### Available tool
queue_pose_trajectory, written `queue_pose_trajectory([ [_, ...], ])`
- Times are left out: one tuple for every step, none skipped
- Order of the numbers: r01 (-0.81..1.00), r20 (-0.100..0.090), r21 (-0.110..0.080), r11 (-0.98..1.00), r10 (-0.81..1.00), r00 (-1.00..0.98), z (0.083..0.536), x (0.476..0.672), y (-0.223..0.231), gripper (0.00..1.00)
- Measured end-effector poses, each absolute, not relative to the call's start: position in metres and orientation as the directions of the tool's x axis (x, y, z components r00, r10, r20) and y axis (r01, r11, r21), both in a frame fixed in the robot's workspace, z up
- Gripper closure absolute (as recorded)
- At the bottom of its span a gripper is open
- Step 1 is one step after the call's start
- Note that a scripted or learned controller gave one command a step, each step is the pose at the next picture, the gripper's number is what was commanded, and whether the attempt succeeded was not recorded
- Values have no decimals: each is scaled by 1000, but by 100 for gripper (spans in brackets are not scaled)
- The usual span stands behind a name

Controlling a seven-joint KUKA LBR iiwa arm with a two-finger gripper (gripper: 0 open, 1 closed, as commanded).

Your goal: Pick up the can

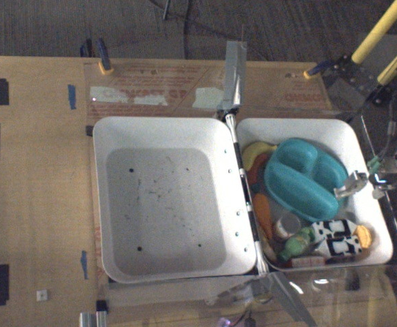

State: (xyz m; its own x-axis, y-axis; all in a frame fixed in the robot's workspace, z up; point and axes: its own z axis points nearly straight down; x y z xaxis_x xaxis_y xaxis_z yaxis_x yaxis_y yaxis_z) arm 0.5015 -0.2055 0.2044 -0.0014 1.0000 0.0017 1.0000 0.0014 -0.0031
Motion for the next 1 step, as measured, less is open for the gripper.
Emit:
queue_pose_trajectory([
  [1000, 7, -4, 1, 1000, -1, 112, 587, -219, 0],
])
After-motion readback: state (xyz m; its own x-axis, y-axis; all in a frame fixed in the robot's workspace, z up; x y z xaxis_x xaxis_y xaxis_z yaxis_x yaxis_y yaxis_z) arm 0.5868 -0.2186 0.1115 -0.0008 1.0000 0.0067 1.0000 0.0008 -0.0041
